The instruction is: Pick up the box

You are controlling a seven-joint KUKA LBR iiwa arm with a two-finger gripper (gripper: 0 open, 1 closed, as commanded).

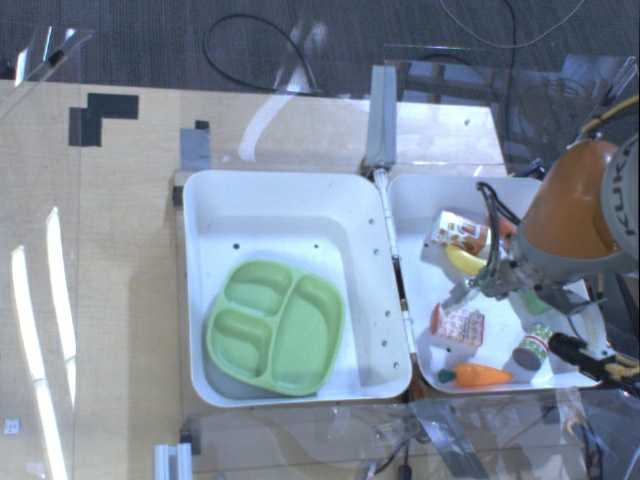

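Observation:
Two boxes lie in the right bin [420, 360]. A small red and white box [461, 327] sits near the bin's front left. A white carton with orange print [458, 233] rests at the back left. My gripper [478, 290] hangs between them, just above and behind the red and white box, with nothing seen in its grasp. The orange band and grey wrist [565, 218] hide the bin's right part.
In the right bin a yellow banana [464, 261] lies beside the carton, an orange carrot [481, 374] lies along the front wall, and a small can [533, 349] stands at the front right. The left bin [260, 193] holds a green divided tray [276, 326].

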